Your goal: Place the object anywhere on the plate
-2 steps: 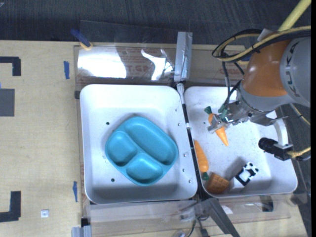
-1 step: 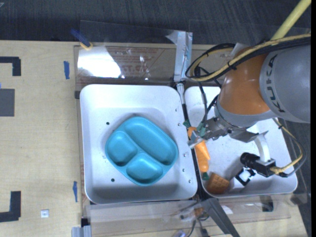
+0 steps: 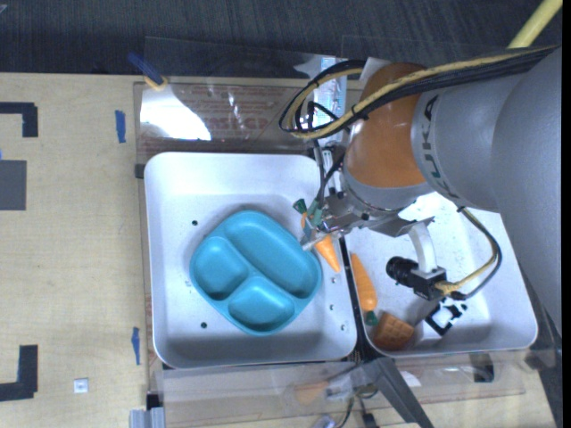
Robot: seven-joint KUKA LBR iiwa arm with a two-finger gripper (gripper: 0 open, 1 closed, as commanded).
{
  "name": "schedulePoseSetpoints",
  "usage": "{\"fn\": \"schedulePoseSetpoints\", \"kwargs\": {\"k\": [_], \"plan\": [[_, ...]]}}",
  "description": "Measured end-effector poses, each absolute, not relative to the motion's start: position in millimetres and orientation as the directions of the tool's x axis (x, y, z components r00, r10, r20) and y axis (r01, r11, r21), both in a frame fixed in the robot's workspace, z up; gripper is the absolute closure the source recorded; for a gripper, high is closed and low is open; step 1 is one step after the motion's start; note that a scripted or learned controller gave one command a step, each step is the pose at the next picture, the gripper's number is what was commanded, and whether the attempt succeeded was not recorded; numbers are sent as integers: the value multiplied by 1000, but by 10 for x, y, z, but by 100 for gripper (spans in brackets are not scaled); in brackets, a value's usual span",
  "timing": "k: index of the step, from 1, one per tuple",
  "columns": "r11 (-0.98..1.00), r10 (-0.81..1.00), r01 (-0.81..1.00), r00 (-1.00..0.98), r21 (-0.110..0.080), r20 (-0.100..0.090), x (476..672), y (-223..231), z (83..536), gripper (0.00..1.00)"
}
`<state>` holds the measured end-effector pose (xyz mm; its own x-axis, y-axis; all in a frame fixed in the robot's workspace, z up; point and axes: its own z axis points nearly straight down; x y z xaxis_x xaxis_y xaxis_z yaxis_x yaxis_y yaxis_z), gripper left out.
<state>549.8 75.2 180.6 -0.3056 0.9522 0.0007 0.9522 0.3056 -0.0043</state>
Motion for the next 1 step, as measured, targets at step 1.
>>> {"fn": "schedulePoseSetpoints", "kwargs": {"k": [1], "plan": [[304,953,953,-304,-4,0,5500,742,1808,0]]}}
